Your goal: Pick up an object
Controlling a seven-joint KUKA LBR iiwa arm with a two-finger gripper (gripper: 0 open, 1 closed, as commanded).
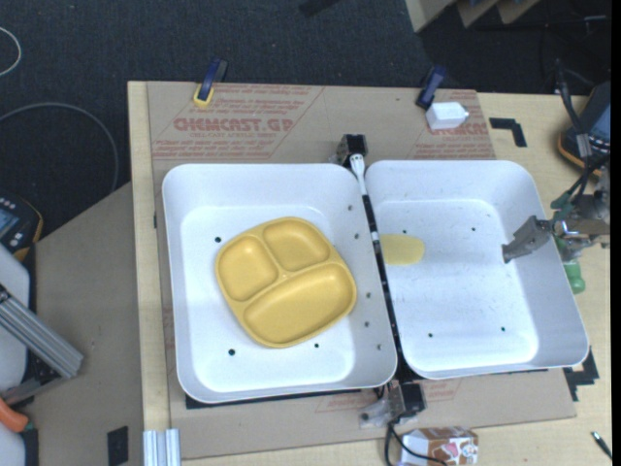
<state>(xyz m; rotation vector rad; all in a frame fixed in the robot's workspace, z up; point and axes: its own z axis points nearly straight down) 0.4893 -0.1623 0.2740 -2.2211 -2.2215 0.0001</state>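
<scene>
Claw (524,241) sits low over the right bin's (485,357) right edge, reaching in from that side; nothing visible between its tips, and whether they are spread or pressed together cannot be told. Pale yellow flat object (402,249) lies well to the claw's left, on the right bin's floor near the divider between bins. Further left, in the left bin (194,357), rests a yellow three-compartment plate (284,281), right side up.

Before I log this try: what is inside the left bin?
The left bin holds one yellow divided plate, lying flat with its three compartments bare. Whatever lies under the plate is covered.
</scene>
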